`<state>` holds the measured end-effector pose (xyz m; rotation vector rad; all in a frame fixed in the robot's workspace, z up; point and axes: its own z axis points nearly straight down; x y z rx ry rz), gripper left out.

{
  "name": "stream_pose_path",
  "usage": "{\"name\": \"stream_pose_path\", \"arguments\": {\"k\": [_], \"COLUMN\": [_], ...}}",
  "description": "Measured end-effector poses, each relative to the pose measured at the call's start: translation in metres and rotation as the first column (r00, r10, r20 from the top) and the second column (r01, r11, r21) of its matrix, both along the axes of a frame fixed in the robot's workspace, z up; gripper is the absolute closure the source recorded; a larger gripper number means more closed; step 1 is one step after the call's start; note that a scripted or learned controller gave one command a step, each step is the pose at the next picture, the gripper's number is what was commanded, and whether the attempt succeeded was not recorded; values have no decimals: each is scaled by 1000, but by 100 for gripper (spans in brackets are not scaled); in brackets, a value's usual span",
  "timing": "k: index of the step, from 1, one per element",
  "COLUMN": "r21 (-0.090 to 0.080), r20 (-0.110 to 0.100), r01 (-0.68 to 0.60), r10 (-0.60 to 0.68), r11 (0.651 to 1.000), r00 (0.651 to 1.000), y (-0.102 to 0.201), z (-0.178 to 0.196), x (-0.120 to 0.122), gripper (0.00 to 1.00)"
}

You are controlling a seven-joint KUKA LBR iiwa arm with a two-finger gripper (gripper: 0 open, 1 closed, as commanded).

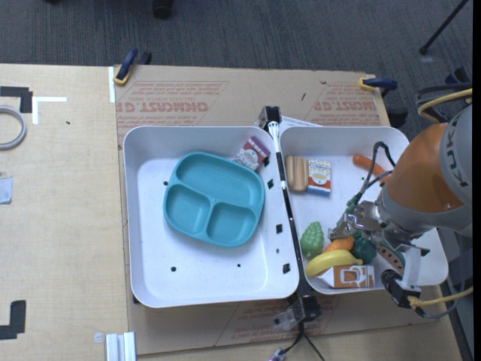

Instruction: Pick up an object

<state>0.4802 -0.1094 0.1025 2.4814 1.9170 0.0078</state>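
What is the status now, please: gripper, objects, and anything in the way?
Gripper low in right bin, over the toy pile. Banana and green toy crowd beside it. Nothing seen held. Blue tray in left bin.

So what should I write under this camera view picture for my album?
Robot arm reaching into the right bin above a banana, beside a blue tray.

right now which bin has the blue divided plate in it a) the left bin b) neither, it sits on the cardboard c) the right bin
a, the blue divided plate lies flat inside the left bin, while the right bin holds the banana and other small items.
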Motion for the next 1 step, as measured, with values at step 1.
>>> {"name": "stream_pose_path", "arguments": {"k": [1], "r21": [1], "r20": [-8], "r01": [99], "r10": [-99], "r11": [995], "r00": [995], "y": [56], "z": [127], "x": [-2], "gripper": [100]}}
